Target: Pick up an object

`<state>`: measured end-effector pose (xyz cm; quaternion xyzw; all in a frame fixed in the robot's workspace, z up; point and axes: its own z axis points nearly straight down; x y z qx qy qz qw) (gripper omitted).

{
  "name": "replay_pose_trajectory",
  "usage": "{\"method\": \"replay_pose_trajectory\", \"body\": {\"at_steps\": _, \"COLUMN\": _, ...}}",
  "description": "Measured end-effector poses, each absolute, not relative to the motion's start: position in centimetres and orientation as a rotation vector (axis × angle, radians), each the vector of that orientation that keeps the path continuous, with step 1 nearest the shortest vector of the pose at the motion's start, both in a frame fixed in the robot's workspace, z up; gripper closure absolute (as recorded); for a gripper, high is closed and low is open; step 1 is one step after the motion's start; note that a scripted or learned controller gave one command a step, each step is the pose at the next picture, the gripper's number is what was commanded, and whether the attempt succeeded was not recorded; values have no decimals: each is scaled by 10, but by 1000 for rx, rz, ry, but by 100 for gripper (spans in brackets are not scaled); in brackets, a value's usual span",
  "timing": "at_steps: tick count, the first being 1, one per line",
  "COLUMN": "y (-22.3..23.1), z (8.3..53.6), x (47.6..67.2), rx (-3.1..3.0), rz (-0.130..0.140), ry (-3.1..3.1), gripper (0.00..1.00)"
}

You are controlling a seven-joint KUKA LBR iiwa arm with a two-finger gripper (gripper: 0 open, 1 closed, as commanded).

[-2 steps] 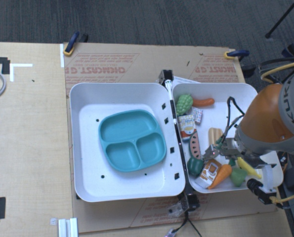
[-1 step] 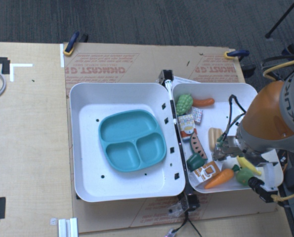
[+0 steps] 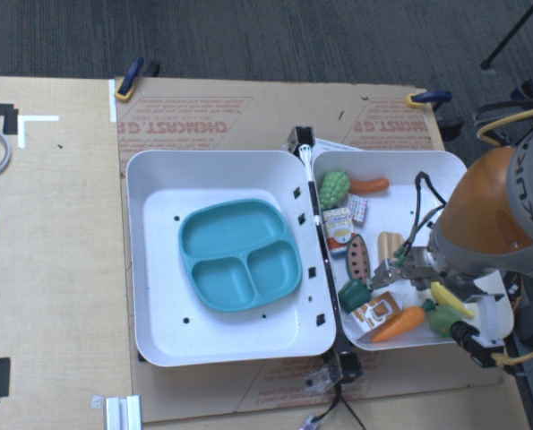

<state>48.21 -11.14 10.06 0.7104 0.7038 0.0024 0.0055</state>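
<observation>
— Two white bins sit side by side on our bench; what do we see in the left bin?

— We see a teal divided plate. The right bin holds toy food: a green bumpy fruit and sausage far, a carrot near.

— And our end effector?

— It hangs low over the right bin's middle, just above a small dark green piece; whether it grips anything, we cannot tell.

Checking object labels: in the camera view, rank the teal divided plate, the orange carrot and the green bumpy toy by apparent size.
1. Teal divided plate, by far the largest.
2. Orange carrot and green bumpy toy look about alike; I won't rank them.
</observation>
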Motion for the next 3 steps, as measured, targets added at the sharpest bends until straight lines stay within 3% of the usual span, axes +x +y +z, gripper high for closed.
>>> {"method": "replay_pose_trajectory", "body": {"at_steps": 1, "y": -109, "z": 90, "x": 547, "rx": 2222, "rz": -3, "ry": 2223, "gripper": 0}}
{"method": "replay_pose_trajectory", "body": {"at_steps": 2, "y": -110, "z": 98, "x": 547, "rx": 2223, "rz": -6, "ry": 2226, "gripper": 100}}
{"method": "replay_pose_trajectory", "body": {"at_steps": 3, "y": -88, "z": 202, "x": 478, "rx": 2222, "rz": -4, "ry": 2224, "gripper": 100}}
